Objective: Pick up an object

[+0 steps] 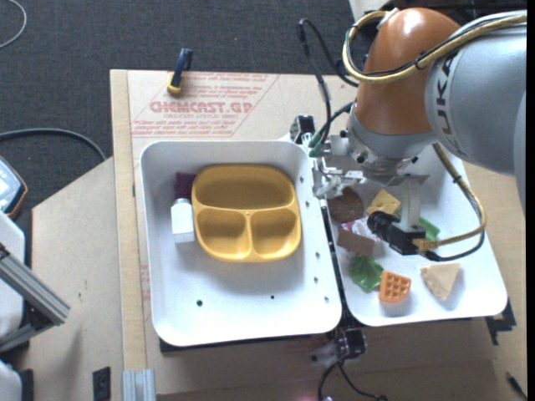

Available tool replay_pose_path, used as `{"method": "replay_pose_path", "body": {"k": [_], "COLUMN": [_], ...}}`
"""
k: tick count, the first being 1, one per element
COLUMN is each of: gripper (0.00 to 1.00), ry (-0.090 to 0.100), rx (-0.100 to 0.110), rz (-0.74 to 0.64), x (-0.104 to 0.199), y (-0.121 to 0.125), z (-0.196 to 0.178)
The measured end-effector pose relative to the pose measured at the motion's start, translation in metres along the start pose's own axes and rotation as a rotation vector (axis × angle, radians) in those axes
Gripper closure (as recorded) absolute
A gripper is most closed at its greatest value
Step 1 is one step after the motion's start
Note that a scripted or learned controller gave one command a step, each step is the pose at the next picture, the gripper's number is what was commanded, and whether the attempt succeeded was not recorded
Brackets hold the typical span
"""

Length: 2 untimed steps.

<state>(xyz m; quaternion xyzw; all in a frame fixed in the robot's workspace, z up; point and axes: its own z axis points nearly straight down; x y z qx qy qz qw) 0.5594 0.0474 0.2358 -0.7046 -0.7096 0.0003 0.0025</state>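
Leftward, left bin [159,307] holds yellow tray [246,211], white bottle [182,220]; tool [347,192] state unclear.

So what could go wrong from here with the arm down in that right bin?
1. The items in the right bin lie crowded: the brown piece, green piece and waffle sit close together, so the arm may nudge or catch more than one.
2. The wrist covers the spot it works on, so a missed grasp could go unseen.

Yellow divided plate [245,212] in white bin [159,224] — orange waffle [394,288], green leaf [364,271].
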Motion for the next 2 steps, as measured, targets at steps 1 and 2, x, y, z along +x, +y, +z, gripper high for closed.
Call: {"method": "replay_pose_path", "body": {"k": [1,2], "gripper": [1.00,1.00], "ry": [-0.002,-0.003], "rx": [0.000,0.001], "rz": [0.004,0.006], "x": [0.0118,0.0198], "y": [-0.0059,-0.0048], "z": [0.0014,0.0090]}}
